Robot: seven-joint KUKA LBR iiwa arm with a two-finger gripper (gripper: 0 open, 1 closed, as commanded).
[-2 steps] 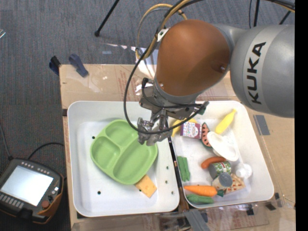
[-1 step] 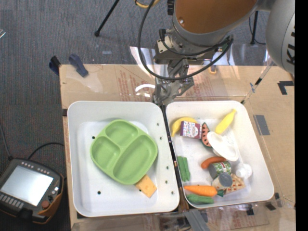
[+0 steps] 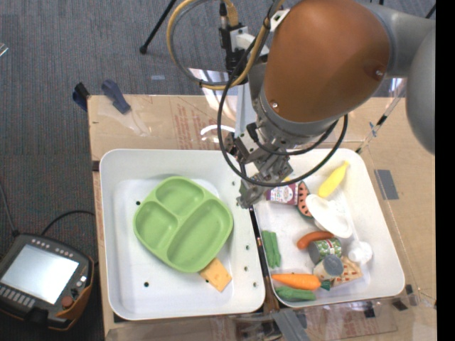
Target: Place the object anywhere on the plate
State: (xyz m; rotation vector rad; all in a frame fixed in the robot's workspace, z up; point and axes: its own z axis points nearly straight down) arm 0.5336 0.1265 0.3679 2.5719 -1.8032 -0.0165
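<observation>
Cardboard-covered bench (image 3: 142,130), two white bins (image 3: 121,261) side by side, blue scrap (image 3: 115,95)

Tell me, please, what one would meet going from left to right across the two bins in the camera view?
Green plate → cheese wedge → the tool above the divide between the bins → green bean pod → carrot → yellow corn cob.

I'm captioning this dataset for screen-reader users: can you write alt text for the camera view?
A grey robot arm with an orange band lowers its gripper over the divider between two white bins. The left bin holds a green sectioned plate with a cheese wedge beside it; the right bin holds mixed toy foods.
</observation>
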